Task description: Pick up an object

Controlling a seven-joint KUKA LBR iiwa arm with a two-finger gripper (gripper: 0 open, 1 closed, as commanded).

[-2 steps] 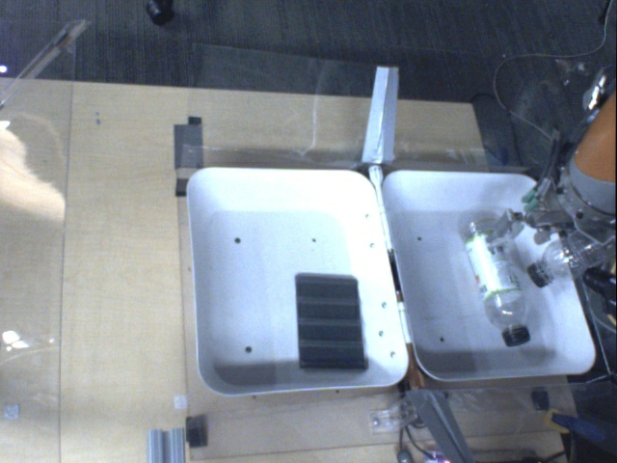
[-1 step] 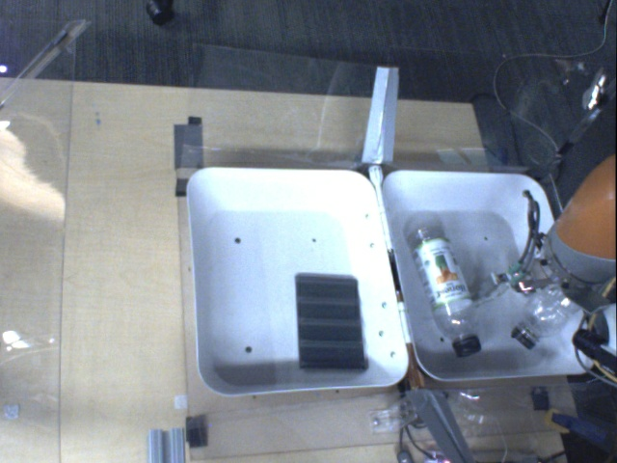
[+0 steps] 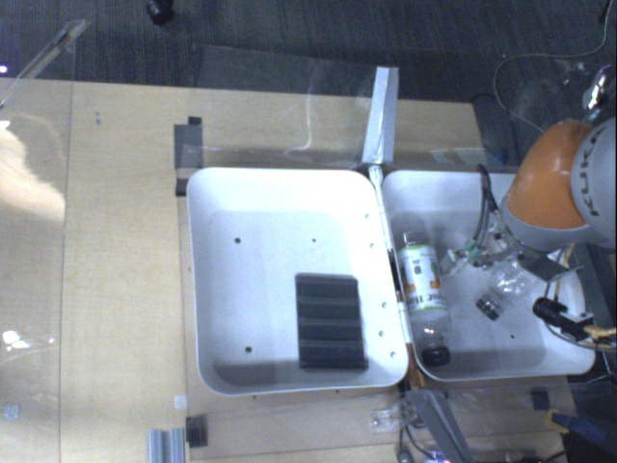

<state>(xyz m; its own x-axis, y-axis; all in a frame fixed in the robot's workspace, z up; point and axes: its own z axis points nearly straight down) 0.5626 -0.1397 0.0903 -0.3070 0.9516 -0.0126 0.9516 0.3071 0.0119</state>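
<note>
The bottle (image 3: pixel 422 292) lay in the right bin (image 3: pixel 501 360), against its left wall. The pincer (image 3: pixel 482 249) hovered just right of it, its state unclear. A descent there could miss the bottle.

A pale wooden surface (image 3: pixel 106 258) spans the view, with dark carpeted floor (image 3: pixel 289 8) beyond its far edge. Clear plastic sheets (image 3: pixel 251 85) lie over the wood and catch glare at far left. Small black brackets (image 3: pixel 188 143) sit on the wood. A grey metal bar (image 3: pixel 381 114) stands upright at the back.
</note>
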